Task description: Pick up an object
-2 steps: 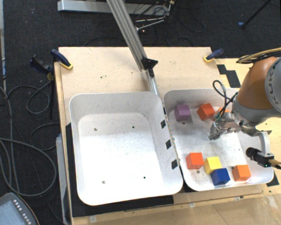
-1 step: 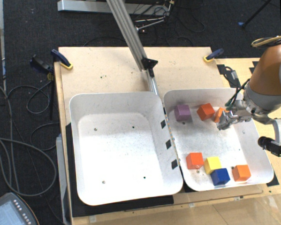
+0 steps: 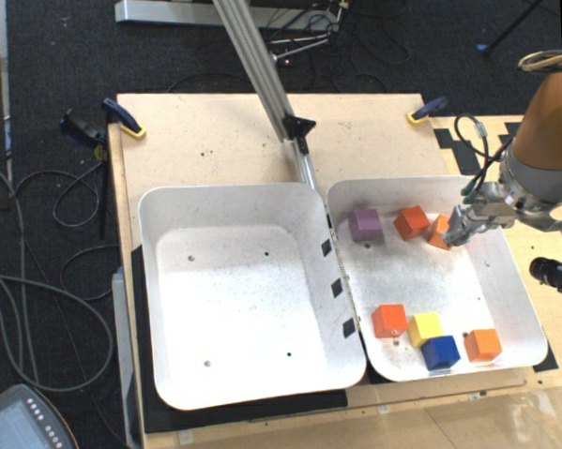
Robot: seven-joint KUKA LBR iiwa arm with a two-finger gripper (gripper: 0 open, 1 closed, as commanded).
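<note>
Reaching in from the right, the arm sets its fingers [image 3: 453, 233] low at the far right of the right bin [image 3: 509, 282], right against an orange block [image 3: 438, 231] lying partly hidden beneath them; whether they grip it or stand apart, I cannot tell. Just left of that block sits another orange cube [image 3: 411, 222], then a purple cube [image 3: 365, 224]. Near the front rim lie an orange cube [image 3: 390, 319], a yellow cube [image 3: 425, 329], a blue cube [image 3: 441, 351] and one more orange cube [image 3: 483, 344].
</note>
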